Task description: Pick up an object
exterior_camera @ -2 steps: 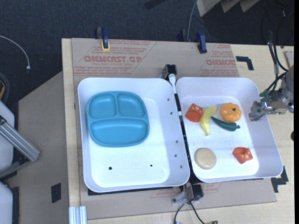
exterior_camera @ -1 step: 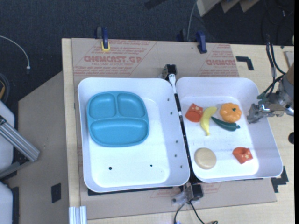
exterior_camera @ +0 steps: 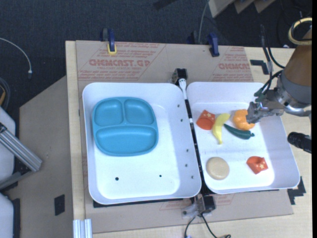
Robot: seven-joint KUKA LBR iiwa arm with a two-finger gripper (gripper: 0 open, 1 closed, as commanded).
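While the gripper (exterior_camera: pixel 253 114) hangs at centre right of the frame, touching the orange (exterior_camera: pixel 240 119) in the right bin (exterior_camera: pixel 282 133); claw state: cannot tell. Advice: centre on orange, clear of banana (exterior_camera: pixel 219 126).

Bright, even overhead light with soft shadows; the white bins (exterior_camera: pixel 138 192) nearly wash out, focus slightly soft.

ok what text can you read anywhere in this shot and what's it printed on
"CHEMCAST G.P" in red, on the brown protective sheet behind the left bin.
"CHEMCAST", the same red print repeated on the sheet behind the right bin; its end is hard to read.
Smaller red print under each: too blurred to read.
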